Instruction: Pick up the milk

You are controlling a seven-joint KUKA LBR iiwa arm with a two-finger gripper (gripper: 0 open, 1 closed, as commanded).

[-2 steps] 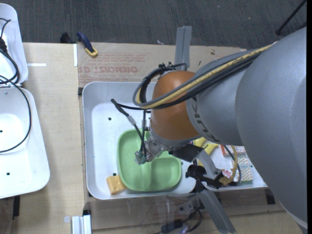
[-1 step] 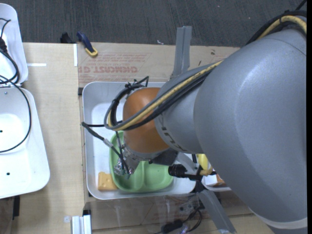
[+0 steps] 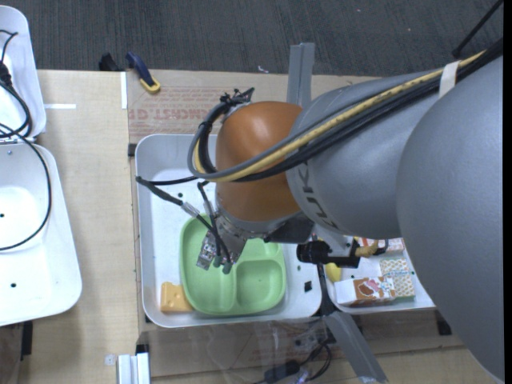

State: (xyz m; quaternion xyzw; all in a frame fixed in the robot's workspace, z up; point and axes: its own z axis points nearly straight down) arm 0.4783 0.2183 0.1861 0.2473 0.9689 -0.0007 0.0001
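Bright even overhead light, soft shadows, slightly soft focus, mild glare on white bin (image 3: pixel 152 214)

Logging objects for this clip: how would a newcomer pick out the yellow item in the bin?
Find the white bin under the orange-banded arm. Inside sits a green divided tray; the yellow wedge lies just left of it, in the bin's near-left corner. It is the small orange-yellow piece there.

The milk (image 3: pixel 374 288) seems to be the small carton lying flat on its side. It is white, with a brown-and-red picture on its face and a pale blue patterned end. It lies well to the right of the gripper (image 3: pixel 216 262), at about the same height in the view and clear of it. The arm hides its upper edge.
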